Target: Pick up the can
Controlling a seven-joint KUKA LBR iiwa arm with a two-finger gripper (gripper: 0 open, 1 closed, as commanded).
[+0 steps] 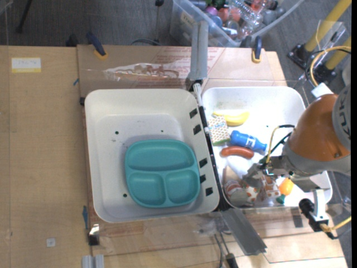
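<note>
can [244, 193] beside hotdog [237, 152] (gripper [262, 171] overhead)

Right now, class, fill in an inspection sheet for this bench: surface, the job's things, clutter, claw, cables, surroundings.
Surface: wooden bench bearing a left white bin and a right white bin.
Job's things: can lying on its side near the right bin's front edge.
Clutter: teal divided plate in the left bin; banana, blue bottle, sausage and small packet in the right bin.
Claw: claw low over the right bin, beside the can; finger state cannot be told.
Cables: yellow-black cable along the wrist.
Surroundings: clear tub of mixed objects behind the bench.
</note>
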